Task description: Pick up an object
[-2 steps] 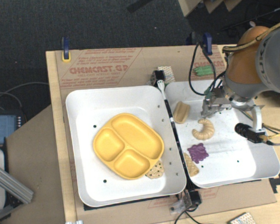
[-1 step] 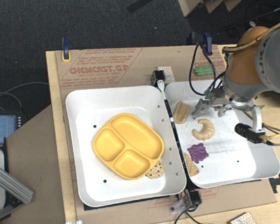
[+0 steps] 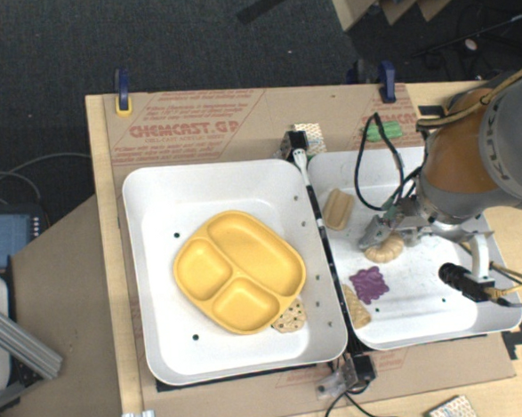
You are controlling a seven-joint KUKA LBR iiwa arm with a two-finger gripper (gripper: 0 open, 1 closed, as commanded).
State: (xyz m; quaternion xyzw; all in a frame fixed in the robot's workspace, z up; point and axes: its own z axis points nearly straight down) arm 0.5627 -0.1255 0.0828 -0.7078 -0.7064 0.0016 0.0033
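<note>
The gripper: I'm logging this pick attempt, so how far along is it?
Done: the arm has reached into the right bin, and the gripper sits low at a tan, bread-like piece. In hand: nothing shows as lifted; that piece lies on the bin floor. Left: securing and raising an object. The purple piece, another tan piece and the yellow divided plate in the left bin lie untouched.

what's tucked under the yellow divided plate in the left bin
A speckled cracker-like piece pokes out from under the yellow divided plate's lower right edge, lying on the left bin. How far it extends beneath, or what else the plate covers, is hidden.
</note>
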